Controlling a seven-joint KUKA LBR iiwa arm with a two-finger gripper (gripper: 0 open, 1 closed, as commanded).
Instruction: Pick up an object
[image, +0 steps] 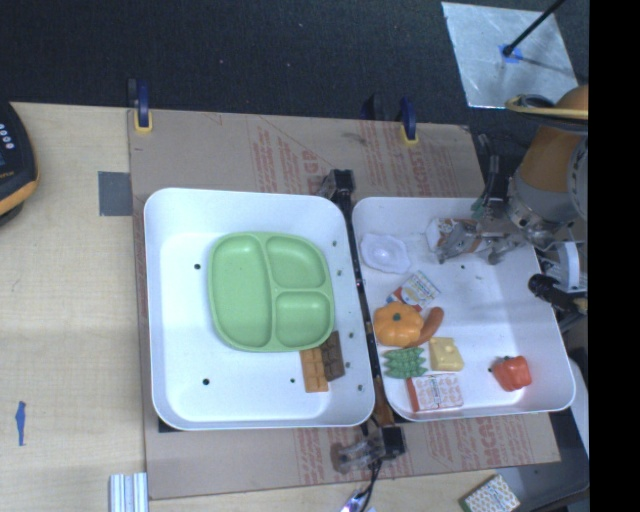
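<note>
You have two white bins side by side on brown cardboard; the cardboard carries faint red printed lettering, too washed out for you to read. The left bin (170, 300) holds a green divided plate (270, 290) and, just beside its lower right corner, a brown block (322, 364). The right bin (535, 340) holds the pickable things: an orange pumpkin-like toy (398, 324) with a reddish sausage (431, 323) touching it; a green piece (404, 362) below; a yellow cube (445, 354); a red-and-white printed packet (435, 393) whose text is too small to read; another small printed packet (419, 289) above the pumpkin, likewise illegible; a clear plastic cup (382, 250) near the far left corner; a red-orange item (512, 373) well apart at the right. The gripper (470, 240) sits low over the bin's far part, right of the cup; you cannot tell how it is set, and nothing shows in its grasp.
</note>
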